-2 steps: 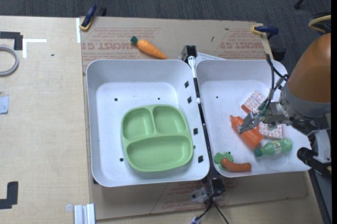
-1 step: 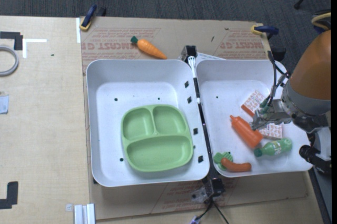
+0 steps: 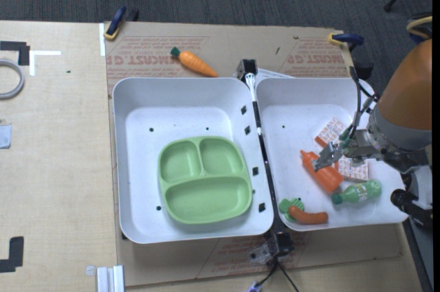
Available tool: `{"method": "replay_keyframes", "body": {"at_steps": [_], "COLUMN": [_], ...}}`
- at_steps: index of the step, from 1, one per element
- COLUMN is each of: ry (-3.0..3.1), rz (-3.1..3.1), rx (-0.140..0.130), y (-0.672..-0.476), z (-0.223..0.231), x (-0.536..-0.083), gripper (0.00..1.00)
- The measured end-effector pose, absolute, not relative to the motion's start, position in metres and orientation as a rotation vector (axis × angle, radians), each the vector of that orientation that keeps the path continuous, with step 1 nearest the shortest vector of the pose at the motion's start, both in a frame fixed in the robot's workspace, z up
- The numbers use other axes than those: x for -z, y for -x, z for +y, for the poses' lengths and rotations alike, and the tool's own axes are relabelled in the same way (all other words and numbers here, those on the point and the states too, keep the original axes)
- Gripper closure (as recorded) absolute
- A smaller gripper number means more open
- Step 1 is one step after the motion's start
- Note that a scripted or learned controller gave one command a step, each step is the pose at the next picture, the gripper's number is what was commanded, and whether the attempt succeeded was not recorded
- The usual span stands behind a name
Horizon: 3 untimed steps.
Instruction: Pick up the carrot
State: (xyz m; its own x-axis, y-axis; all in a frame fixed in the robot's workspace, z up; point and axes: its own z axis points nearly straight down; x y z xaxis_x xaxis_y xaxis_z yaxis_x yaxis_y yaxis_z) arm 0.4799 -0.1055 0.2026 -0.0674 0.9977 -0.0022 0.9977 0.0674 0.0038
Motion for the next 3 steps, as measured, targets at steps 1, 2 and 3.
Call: {"method": "replay_keyframes", "body": {"at_steps": [1,2,3], "ry": [-2.083,-2.083,-2.083], "rz": [2.352,2.349,2.350], "rx": [0.000,-0.001,-0.001], "y": [-0.4778,-0.4790,-0.4789], "z": [-0.1080,-0.1083,-0.1083], "x": [-0.1358,-0.1454,-0.1454], "gripper": [0.00,1.00,0.00]}}
